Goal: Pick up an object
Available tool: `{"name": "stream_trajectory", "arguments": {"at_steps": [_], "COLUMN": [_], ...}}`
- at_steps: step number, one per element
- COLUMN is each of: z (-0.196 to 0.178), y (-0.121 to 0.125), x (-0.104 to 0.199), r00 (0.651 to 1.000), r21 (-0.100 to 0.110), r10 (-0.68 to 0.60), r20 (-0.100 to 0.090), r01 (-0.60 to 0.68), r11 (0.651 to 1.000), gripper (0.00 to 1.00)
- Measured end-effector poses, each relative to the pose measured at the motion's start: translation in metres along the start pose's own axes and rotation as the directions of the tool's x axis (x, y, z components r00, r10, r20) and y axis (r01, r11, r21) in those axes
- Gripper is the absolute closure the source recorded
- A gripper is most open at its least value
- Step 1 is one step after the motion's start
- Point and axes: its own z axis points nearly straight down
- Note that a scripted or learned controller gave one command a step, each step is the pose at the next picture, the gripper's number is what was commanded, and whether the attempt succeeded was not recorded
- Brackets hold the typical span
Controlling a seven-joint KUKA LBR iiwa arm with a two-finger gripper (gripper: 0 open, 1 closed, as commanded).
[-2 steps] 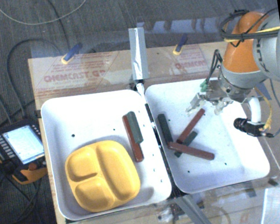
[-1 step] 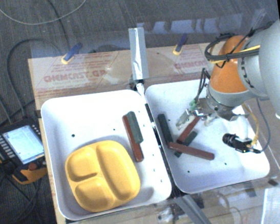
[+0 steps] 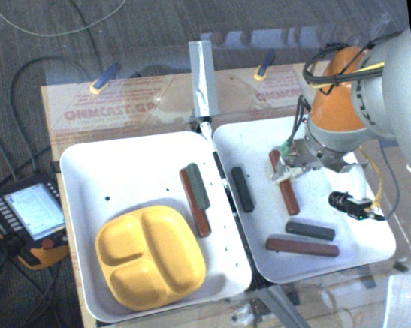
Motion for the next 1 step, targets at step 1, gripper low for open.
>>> {"name": "stream_trajectory", "arguments": {"at_steps": [1], "z": [-0.1272], "y": [0.0203], "x": [0.0264], "r00": [0.997], "r21": [0.018], "r10": [-0.073], "r20": [-0.004], "r01": [0.073], "r11": [0.997], "gripper": [1.0]}}
